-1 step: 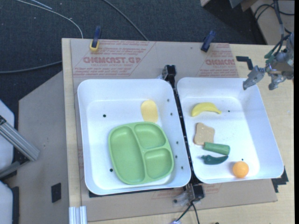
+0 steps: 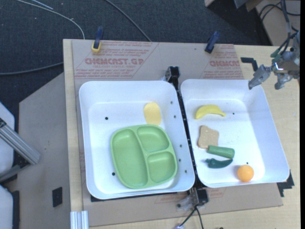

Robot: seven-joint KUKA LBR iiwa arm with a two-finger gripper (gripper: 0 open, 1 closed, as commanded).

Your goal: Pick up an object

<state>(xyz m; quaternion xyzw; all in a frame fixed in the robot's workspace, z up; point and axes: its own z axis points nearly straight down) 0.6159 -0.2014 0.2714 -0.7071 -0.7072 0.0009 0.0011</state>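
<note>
The grey two-finger end effector (image 2: 268,78) hangs over the far right corner of the right shallow white plastic bin (image 2: 267,109), its fingers spread apart with nothing between them. Below and to its left in that bin lie a yellow toy banana (image 2: 209,111), a tan slice of toy bread (image 2: 208,136), a green toy cucumber (image 2: 221,151), a dark green toy pepper (image 2: 218,162) and a small orange ball-shaped fruit (image 2: 245,173). Farther left, the other white bin (image 2: 90,128) holds a light green divided plastic tray (image 2: 143,155) and a pale yellow rounded piece (image 2: 152,112) touching the tray's far edge.
</note>
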